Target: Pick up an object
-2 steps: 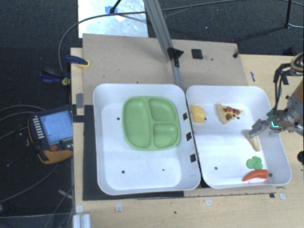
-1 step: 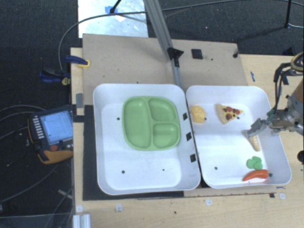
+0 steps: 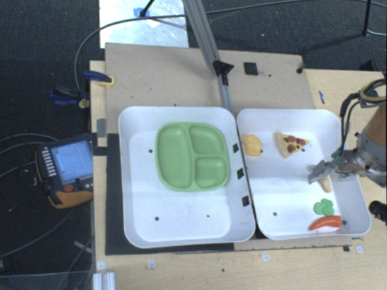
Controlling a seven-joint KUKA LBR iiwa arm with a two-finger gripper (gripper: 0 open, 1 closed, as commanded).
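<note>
Camera view from above the desk [image 3: 199, 62], and we have two white bins side by side: the left bin [image 3: 136, 180] carries a green plate [image 3: 192, 156] with three wells, sitting toward its far edge, and the right bin [image 3: 284, 204] holds all the small stuff. Up near the right bin's far edge lies a pizza slice [image 3: 291, 144], with a yellow lump [image 3: 252, 144] right by the far-left corner, against the wall shared with the other bin. Down in the near-right corner, a green piece [image 3: 323, 208] and a red-orange piece [image 3: 325, 223] lie just beside each other. The arm comes in from the right, and the hand [image 3: 321, 173] is low over the right bin by its right edge, with a small pale piece [image 3: 326, 185] just beside or under its tip. Whether that piece is actually between the fingers I cannot tell, and whether the hand is apart or together is too blurred to call. So the likely target, I'd judge, is that pale piece by the right wall. To do this well, the hand wants to drop square over it, straddle its narrow side, stay off the bin wall, and close fully before any lift; a straight rise should then show if the grip took. The risk is nudging it away along the floor.
</note>
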